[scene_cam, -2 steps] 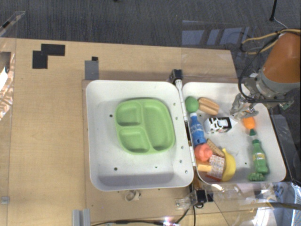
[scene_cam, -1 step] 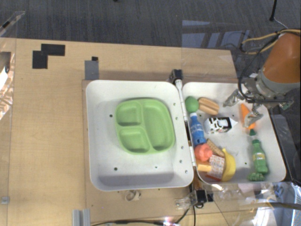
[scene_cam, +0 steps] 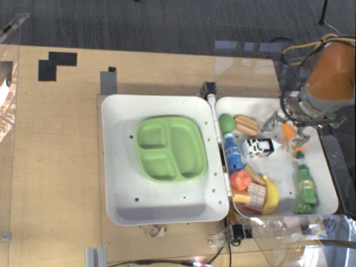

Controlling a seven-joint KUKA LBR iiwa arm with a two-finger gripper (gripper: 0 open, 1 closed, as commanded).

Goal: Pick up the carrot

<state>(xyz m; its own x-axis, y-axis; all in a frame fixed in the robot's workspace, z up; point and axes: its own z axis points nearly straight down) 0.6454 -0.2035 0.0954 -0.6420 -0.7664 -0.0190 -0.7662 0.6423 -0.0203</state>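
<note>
The carrot (scene_cam: 288, 133) is a small orange piece lying in the upper right part of the right bin (scene_cam: 325, 166). My gripper (scene_cam: 285, 131) hangs right over it, at the end of the arm with the orange band (scene_cam: 332, 74). One finger (scene_cam: 270, 121) stands to the carrot's left and the other (scene_cam: 300, 141) to its lower right. The jaws look spread, with the carrot in the gap between them, still low in the bin. Part of the carrot is hidden by the wrist.
A green divided plate (scene_cam: 169, 149) lies in the left bin (scene_cam: 119, 166). The right bin also holds a green ball (scene_cam: 226, 123), a hot dog bun (scene_cam: 246, 124), a black-and-white toy (scene_cam: 260, 146), a blue bottle (scene_cam: 232, 156), a banana (scene_cam: 271, 196) and a green bottle (scene_cam: 305, 188).
</note>
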